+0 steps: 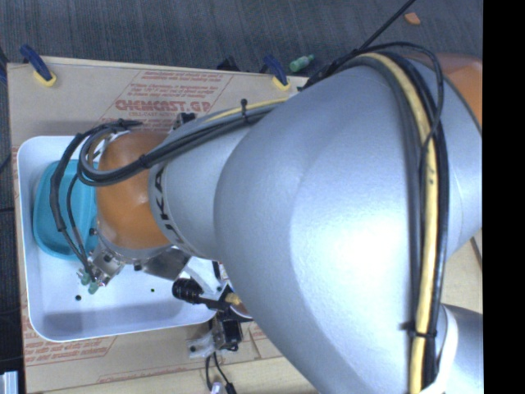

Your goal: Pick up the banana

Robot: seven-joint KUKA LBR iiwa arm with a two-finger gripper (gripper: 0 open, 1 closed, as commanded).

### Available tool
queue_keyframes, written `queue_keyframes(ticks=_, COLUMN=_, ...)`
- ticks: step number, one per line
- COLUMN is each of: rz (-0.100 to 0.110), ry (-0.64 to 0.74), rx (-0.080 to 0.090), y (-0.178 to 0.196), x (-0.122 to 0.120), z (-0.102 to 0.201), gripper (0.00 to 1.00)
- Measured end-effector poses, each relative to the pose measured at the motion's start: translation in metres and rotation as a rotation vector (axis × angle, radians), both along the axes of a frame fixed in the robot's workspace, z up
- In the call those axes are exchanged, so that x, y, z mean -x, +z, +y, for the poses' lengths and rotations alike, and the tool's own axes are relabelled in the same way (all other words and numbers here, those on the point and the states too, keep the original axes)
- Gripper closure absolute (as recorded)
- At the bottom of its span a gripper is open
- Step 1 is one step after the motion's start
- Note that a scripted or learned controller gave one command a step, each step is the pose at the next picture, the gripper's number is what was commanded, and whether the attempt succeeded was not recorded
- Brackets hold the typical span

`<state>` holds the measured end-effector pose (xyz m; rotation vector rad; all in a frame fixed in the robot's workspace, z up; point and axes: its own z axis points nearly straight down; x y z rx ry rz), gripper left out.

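Note:
My grey arm (328, 220) reaches in from the right and covers most of the view. Its orange band (127, 191) and the wrist below it hang over the left white bin (49, 318). A metal fitting with small green tips (97, 276) sticks out under the band, low over the bin floor. The arm's own bulk hides whatever lies straight beneath the wrist. A blue object (49, 220) lies in the bin against its left wall, partly behind black cables (70, 212).
The bin rests on a cardboard sheet (164, 93) held by blue and yellow clamps (37, 64) at the back edge. A black cable connector (193, 292) hangs over the bin's front right corner. Small dark specks dot the bin floor (123, 302).

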<state>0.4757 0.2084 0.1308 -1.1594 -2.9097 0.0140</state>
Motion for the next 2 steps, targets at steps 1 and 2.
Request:
queue_keyframes(ticks=1, rz=0.001, ry=0.004, rx=0.001, y=0.01, x=0.0, z=0.001, gripper=1.0)
queue_keyframes(ticks=2, rz=0.001, ry=0.007, rx=0.0, y=0.02, x=-0.001, z=0.001, gripper=1.0)
